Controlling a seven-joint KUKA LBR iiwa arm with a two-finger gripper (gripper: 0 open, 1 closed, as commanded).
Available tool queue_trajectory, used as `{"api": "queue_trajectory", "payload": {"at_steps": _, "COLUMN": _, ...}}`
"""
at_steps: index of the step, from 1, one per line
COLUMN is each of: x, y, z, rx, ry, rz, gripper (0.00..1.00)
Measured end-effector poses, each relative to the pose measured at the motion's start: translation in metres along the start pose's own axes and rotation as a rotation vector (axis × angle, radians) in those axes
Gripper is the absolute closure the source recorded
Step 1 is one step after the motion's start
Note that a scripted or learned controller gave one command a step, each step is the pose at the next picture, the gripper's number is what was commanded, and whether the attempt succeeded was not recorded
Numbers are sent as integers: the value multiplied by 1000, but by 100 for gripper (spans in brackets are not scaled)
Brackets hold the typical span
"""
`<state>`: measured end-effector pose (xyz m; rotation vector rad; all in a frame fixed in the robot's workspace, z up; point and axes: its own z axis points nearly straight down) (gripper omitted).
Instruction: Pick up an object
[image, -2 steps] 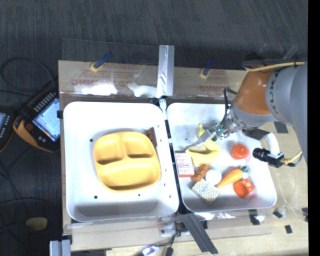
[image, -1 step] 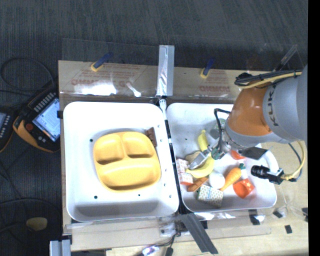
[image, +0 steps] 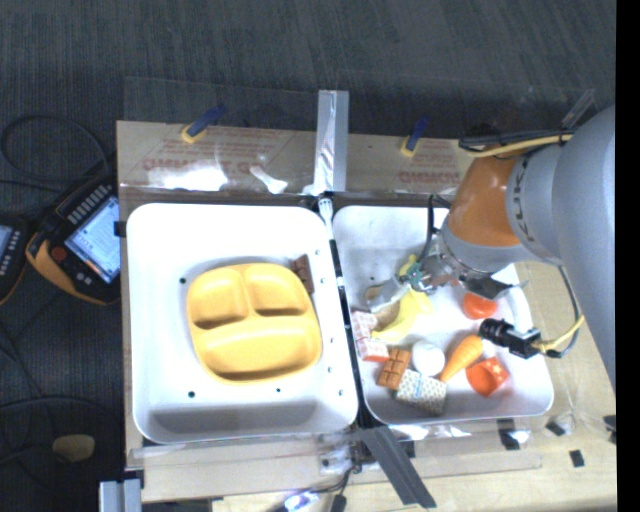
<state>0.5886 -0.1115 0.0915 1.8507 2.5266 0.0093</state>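
At the far left, off the bench, a handheld pendant (image: 88, 245) with a lit screen lies on the dark floor, playing no part in the pick. The left bin (image: 150, 400) holds a yellow divided tray (image: 254, 318) lying flat near its middle, with a small brown piece (image: 302, 270) touching the tray's upper right corner. Across the divider, the right bin (image: 385, 228) carries the clutter of candidates: a brown waffle-like block (image: 393, 368) and a pale patterned wedge (image: 422, 391) near the front edge, a white round piece (image: 429, 357) just behind them, an orange carrot (image: 461, 356) lying at a slant, a red-orange block (image: 487, 376) beside its tip, and a yellow banana-like piece (image: 404, 313) toward the bin's middle. The gripper (image: 428, 272) is down inside this bin, just above and right of the yellow piece, and seems close to it or touching it (the wrist covers the tips, so whether it is spread or pinched cannot be told). My reading is that the task is at the reach-and-grasp stage: nothing is visibly lifted, every object appears to rest on the bin floor, and the closing, the hold and the lift all remain to be done. The yellow piece looks the likeliest target, given where the tool sits.
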Motion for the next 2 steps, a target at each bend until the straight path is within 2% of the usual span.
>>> {"api": "queue_trajectory", "payload": {"at_steps": 1, "x": -2, "y": 2, "z": -12, "rx": -8, "ry": -7, "rz": 0, "gripper": 100}}
{"api": "queue_trajectory", "payload": {"at_steps": 2, "x": 38, "y": 51, "z": -91, "rx": 15, "ry": 0, "rz": 279, "gripper": 100}}
